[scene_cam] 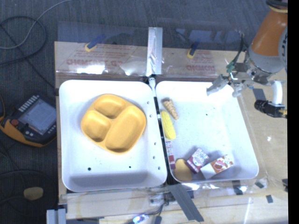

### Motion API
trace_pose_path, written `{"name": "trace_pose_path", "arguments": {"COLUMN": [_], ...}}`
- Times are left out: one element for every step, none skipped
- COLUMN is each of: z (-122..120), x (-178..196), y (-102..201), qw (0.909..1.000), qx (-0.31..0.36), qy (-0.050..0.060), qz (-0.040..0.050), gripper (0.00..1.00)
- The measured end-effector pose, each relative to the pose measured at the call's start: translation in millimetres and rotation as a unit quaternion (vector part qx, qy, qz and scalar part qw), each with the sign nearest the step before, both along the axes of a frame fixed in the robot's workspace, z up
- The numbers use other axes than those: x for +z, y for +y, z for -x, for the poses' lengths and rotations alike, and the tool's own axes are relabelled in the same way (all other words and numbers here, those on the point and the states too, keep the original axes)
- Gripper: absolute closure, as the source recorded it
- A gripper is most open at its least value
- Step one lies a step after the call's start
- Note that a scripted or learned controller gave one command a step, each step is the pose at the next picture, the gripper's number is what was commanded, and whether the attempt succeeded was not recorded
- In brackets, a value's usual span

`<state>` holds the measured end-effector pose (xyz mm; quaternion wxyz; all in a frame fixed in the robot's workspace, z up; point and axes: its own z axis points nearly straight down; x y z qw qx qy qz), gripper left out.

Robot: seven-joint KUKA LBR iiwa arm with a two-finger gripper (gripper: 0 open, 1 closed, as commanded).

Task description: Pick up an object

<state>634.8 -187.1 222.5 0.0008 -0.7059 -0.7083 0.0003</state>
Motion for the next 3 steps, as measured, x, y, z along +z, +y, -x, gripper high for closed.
{"name": "trace_pose_path", "arguments": {"z": [-7,32,52], "x": [-11,-124,-132], "y": [19,32,77], "qw": [0.9985,0.9993,0.9961], "qx": [-0.055,0.038,0.087], "qy": [0.001,0.0,-0.008], "qz": [0.0001,0.0,0.0038], "gripper": [0.0,0.0,0.0]}}
